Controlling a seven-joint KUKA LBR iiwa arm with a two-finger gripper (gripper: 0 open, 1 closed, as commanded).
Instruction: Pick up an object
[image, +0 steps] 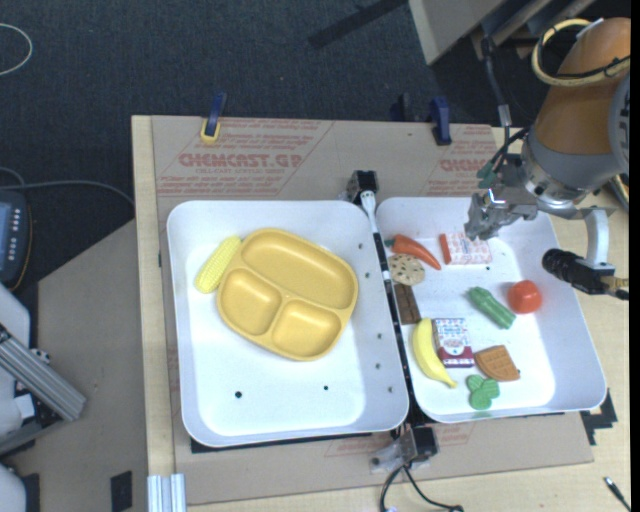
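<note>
Gripper (487, 222): camera view, poised over right white bin (575, 350), far end; grip state impossible to tell.
Nearest target: flat pink-and-white packet (466, 249), directly beneath and slightly leftward, long axis roughly across the bin.

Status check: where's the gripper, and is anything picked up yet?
Gripper low over right white bin, above pink-and-white packet. Nothing seen held. Orange carrot close beside packet.
</note>
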